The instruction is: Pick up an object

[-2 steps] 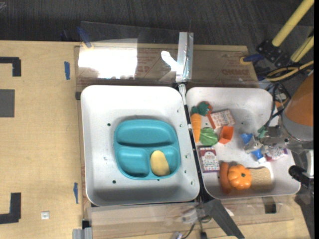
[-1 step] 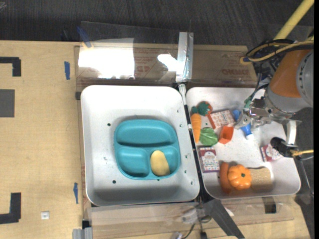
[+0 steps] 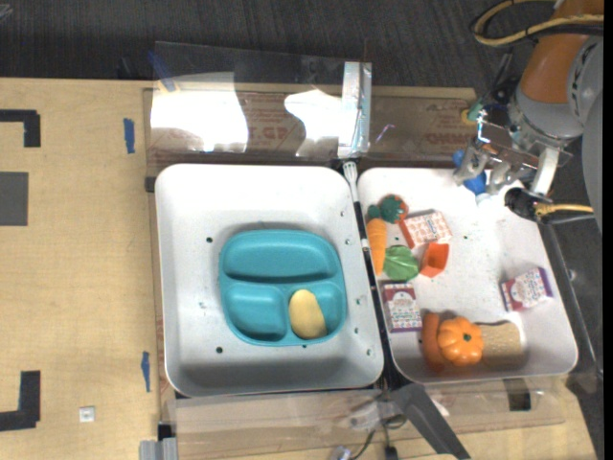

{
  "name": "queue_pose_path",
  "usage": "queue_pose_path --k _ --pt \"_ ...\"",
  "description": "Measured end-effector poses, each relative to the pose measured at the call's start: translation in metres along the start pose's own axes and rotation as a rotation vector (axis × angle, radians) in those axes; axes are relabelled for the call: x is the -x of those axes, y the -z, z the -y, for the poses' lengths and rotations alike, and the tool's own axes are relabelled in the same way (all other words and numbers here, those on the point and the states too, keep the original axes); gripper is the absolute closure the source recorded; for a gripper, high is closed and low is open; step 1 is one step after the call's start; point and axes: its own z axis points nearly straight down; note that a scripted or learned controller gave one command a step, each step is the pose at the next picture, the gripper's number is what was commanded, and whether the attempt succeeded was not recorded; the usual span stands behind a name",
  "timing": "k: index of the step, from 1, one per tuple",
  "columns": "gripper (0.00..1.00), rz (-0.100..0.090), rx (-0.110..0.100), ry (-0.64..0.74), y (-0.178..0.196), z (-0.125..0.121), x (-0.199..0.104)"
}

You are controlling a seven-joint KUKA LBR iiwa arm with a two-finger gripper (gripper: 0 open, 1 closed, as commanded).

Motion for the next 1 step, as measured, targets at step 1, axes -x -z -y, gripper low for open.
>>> queue_pose_path --k 1 --pt "1.00 -0.001 -0.002 0.156 0.0189 0.0837 0.0177"
